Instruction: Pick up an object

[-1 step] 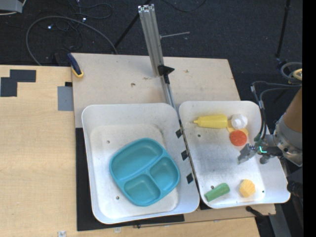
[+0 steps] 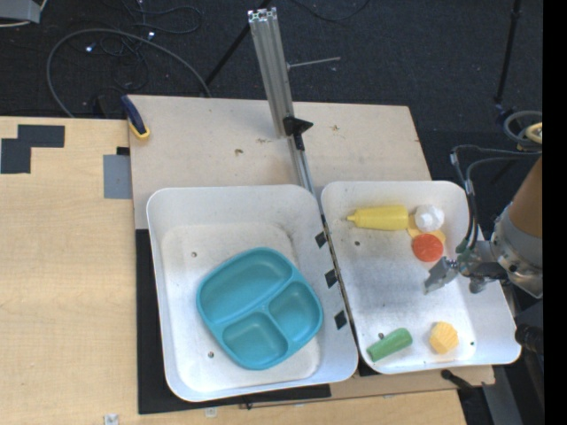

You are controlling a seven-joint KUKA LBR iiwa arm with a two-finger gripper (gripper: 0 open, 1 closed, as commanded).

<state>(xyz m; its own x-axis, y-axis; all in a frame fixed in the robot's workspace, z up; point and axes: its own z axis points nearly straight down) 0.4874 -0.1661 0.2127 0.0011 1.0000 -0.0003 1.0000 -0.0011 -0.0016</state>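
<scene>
Arm: the grey arm enters from the right edge of the camera view and ends over the right side of the right bin (image 2: 403, 193).
Gripper: the gripper (image 2: 440, 275) sits low over the bin's right half; whether it is open or closed cannot be told at this size, and nothing is seen held in it.
Nearest candidate: the orange-red round object (image 2: 427, 247) lies just up and slightly left of the gripper tip, near it but apart.
Beside it: a small white object (image 2: 429, 217) touches or nearly touches the orange-red one on its far side.
Long object: the yellow bottle-like object (image 2: 381, 218) lies along the bin's far wall, long axis running left to right, narrow end to the left, well up and left of the gripper.
Near-edge objects: the yellow lumpy object (image 2: 443, 336) lies below the gripper; the green cylinder (image 2: 389, 344) lies down and left, long axis slightly tilted from left-right.
Left bin: the left bin (image 2: 177, 211) bears a teal divided plate (image 2: 259, 306), well apart from the gripper.
Governing relation: judged from position alone, the orange-red object is the closest target, needing a short shift toward the bin's far side.
Risk: its white neighbour may be nudged.
</scene>
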